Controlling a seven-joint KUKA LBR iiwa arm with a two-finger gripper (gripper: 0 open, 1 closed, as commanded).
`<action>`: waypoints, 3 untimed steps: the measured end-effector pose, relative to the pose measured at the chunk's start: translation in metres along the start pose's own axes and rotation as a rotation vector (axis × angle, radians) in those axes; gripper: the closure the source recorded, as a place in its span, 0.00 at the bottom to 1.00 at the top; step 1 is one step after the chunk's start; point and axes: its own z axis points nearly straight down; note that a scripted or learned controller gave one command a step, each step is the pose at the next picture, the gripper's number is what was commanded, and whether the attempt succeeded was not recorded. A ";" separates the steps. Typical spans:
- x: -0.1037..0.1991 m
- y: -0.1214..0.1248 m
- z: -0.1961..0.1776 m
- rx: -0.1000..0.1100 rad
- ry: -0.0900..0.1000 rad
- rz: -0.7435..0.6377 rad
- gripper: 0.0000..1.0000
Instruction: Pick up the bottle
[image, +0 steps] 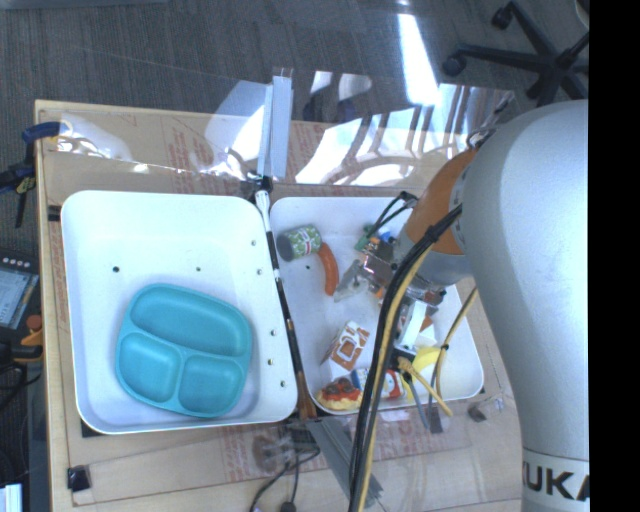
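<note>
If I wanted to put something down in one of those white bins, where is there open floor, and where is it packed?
The left bin has bare floor along its far side, above the blue divided plate. The right bin is crowded: a green can, an orange sausage-like piece, a small carton and the arm fill most of it. Only its near-left strip looks bare.

The letters "KUKA" stand in dark capitals on the grey base of the arm (545, 300), at the lower right corner of the view; the last letter runs to the edge and is partly cut. Red printing repeats along the tan border of the bench (150, 160) behind the bins, too small and blurred to read. A small carton (347, 347) in the right bin (470, 375) bears an orange and white pattern, with no legible words. No numbers or signs can be read elsewhere.
</note>
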 end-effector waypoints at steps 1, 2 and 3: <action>-0.062 -0.057 -0.020 -0.005 0.001 -0.015 0.00; 0.016 -0.103 0.003 -0.006 0.003 0.104 0.00; -0.031 -0.064 -0.130 0.000 0.001 0.293 0.00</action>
